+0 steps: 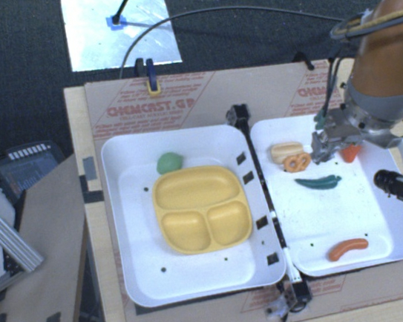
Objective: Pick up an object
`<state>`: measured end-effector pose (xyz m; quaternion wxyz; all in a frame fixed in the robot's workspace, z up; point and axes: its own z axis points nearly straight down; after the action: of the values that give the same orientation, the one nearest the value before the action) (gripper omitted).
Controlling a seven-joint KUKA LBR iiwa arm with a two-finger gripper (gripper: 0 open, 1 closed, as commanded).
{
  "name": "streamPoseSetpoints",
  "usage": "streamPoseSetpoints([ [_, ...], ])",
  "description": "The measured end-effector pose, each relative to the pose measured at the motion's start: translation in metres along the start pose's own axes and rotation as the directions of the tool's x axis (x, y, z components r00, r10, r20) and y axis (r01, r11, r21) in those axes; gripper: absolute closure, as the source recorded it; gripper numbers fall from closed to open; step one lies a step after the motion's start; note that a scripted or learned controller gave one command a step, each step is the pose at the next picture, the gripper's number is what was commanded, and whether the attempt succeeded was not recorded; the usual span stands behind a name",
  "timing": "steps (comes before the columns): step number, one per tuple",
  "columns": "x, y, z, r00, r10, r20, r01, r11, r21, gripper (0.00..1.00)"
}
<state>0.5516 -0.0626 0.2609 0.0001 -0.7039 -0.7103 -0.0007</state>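
The right bin holds a tan bun, an orange pretzel, a dark green pepper, a small red-orange piece and an orange sausage. My gripper hangs low over the upper part of this bin, just right of the bun and pretzel and left of the red-orange piece. Nothing shows between its fingers.
The left bin carries a yellow three-compartment tray and a green lump behind it. A black divider runs between the bins. A black fitting juts in at the right bin's right wall.
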Motion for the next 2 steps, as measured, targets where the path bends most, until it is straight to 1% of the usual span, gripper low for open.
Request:
streamPoseSetpoints([
  [1, 0.044, -0.008, 0.001, 1.0, 0.0, 0.0, 0.0, 1.0, 0.0, 1.0],
  [2, 0.097, -0.01, 0.017, 1.0, 0.0, -0.001, 0.0, 1.0, 0.0, 1.0],
])
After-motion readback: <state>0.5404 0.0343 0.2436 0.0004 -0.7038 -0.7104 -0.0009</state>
